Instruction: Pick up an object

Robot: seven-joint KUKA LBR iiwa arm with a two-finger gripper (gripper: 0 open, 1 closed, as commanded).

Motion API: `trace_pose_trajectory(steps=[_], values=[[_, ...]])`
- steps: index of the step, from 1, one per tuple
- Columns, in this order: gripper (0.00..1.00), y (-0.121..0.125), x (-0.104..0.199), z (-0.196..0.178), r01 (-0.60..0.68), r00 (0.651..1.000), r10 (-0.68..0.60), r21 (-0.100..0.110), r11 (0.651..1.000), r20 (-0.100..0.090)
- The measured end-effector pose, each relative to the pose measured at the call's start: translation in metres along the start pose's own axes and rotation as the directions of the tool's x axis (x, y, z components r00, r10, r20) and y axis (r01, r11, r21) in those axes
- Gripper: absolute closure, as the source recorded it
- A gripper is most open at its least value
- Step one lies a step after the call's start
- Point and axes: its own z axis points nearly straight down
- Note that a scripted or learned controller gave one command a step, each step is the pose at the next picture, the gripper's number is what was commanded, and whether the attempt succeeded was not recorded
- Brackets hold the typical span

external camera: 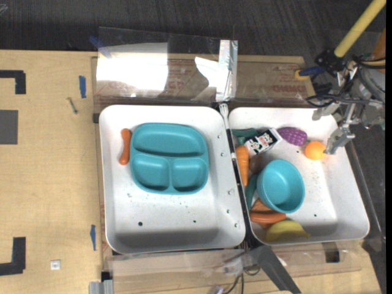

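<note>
Wooden bench [43, 182] bearing two bins; gripper [339, 141] hovering at right bin [343, 210] edge beside orange ball [315, 150], grip state indiscernible, likely lining up a pick.

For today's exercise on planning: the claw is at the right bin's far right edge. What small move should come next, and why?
Probably a short shift of the claw left and down onto the orange ball. The ball lies right beside it in the right bin, apart from the blue bowl.

Hand [339, 141] beside orange ball [315, 151]
</note>
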Motion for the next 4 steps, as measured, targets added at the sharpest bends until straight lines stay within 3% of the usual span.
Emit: trace_pose_trajectory(steps=[1, 2, 3, 4], values=[[0.00, -0.010, 0.008, 0.147, 0.001, 1.000, -0.001, 0.001, 1.000, 0.004], [1.00, -0.008, 0.005, 0.135, 0.004, 1.000, -0.004, 0.003, 1.000, 0.013], [1.00, 0.022, -0.042, 0.157, 0.173, 0.985, -0.173, 0.000, 0.985, 0.005], [1.00, 0.066, -0.057, 0.155, 0.359, 0.933, -0.359, 0.000, 0.933, 0.005]])
